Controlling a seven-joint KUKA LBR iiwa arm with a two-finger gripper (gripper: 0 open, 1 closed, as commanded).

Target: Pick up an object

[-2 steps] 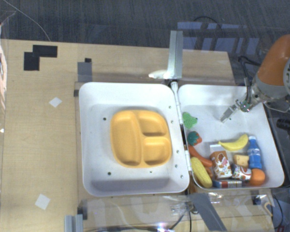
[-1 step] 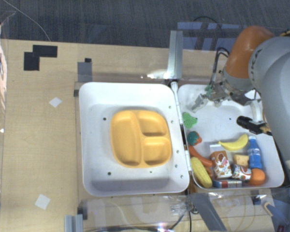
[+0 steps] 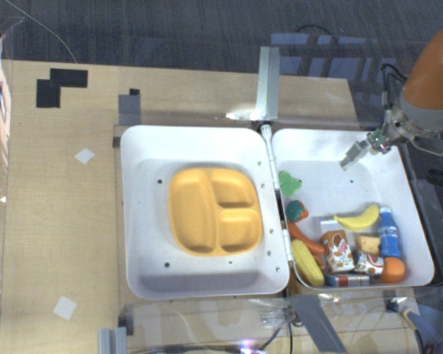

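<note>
While the grey arm (image 3: 428, 87) with its orange band reaches in from the right, the jaws (image 3: 352, 155) hang over the far part of the right bin (image 3: 399, 167), above bare white floor and well apart from the pile of toys at that bin's near end; whether the jaws are spread or pressed together cannot be told at this size, and nothing shows between them. Taking the right bin as the landmark, the things to pick from crowd its near half: a yellow banana (image 3: 358, 218) lies across the middle of the heap, a blue bottle (image 3: 387, 234) stands just beside it toward the bin's right wall, and an orange ball (image 3: 393, 271) sits at the near right corner. A small printed box (image 3: 337, 251) lies near the centre of the heap, with a corn cob (image 3: 307, 262) against the bin's near left corner and a carrot-like orange piece (image 3: 304, 238) just beyond it. Along the bin's left wall lie a green leafy toy (image 3: 289, 182) and, nearer, a teal and red piece (image 3: 296, 211). To the left of the right bin, touching it along a shared edge, the left bin (image 3: 144, 198) holds a yellow divided plate (image 3: 214, 211) at its middle. Both bins rest on the pale wooden surface (image 3: 59, 198)
</note>
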